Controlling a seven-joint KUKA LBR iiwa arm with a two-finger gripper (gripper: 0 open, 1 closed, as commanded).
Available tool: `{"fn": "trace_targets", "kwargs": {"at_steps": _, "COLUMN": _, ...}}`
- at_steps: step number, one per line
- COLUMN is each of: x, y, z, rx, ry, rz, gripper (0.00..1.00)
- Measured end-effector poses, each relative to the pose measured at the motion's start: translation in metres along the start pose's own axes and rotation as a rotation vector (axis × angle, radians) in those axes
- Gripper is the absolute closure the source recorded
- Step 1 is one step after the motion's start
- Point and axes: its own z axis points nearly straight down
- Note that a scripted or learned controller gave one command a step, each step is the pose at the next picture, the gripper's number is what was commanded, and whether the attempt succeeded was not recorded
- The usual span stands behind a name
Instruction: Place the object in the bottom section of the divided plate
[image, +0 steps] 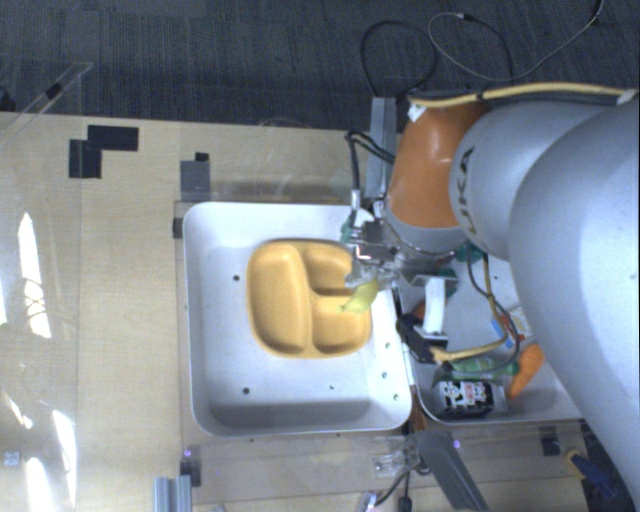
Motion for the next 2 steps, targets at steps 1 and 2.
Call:
{"fn": "trace_targets", "kwargs": {"at_steps": 1, "x": 0.071, "y": 0.035, "z": 0.014, "rx": -0.001, "ry": -0.001, "rz": -0.150, "gripper": 1.00}}
{"fn": "trace_targets", "kwargs": {"at_steps": 2, "x": 0.006, "y": -0.024, "z": -0.001, "rx": -0.001, "ry": 0.000, "rz": -0.134, "gripper": 1.00}}
